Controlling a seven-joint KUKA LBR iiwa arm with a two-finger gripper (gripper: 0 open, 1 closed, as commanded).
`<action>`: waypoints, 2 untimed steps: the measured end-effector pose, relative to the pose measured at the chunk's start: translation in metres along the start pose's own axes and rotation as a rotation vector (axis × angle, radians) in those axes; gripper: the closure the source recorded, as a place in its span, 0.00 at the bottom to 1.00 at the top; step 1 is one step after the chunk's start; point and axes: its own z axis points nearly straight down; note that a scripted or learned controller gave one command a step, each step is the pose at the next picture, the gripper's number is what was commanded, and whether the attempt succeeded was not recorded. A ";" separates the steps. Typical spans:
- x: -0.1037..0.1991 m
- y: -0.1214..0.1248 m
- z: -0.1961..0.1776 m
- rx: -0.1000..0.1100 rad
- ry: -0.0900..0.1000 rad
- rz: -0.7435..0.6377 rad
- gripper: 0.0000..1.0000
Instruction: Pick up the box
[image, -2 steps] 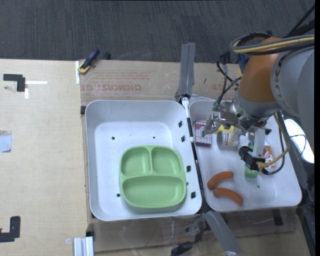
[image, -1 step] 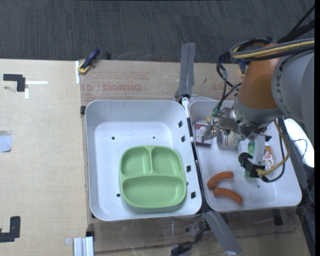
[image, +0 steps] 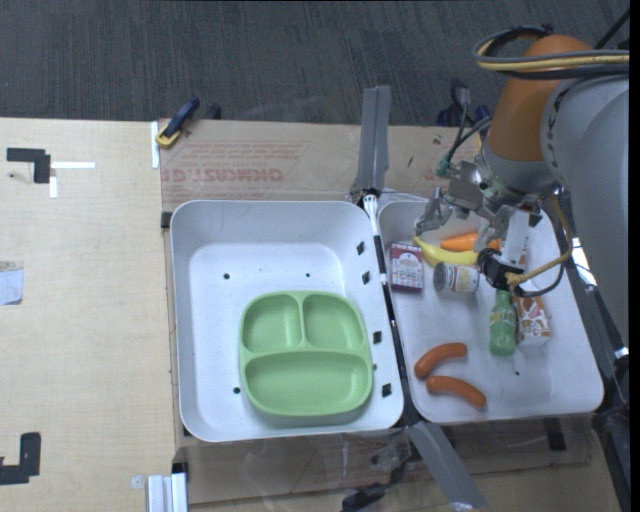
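The box (image: 405, 267) is small, red and white, and stands at the left side of the right bin (image: 560, 395), close to the wall between the bins. My gripper (image: 466, 212) hangs over the far end of that bin, above a banana (image: 443, 252) and an orange carrot (image: 460, 241). It is to the right of the box and a little behind it, apart from it. Nothing shows in its grasp.
A small can (image: 457, 278) lies right of the box. A green bottle (image: 502, 325) and a packet (image: 534, 320) lie further right, two sausages (image: 441, 358) nearer the front. The left bin (image: 200, 330) holds a green divided plate (image: 303, 353).
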 end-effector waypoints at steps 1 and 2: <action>-0.043 -0.024 0.082 -0.003 0.001 -0.015 0.00; -0.050 -0.041 0.098 -0.006 -0.002 -0.007 0.00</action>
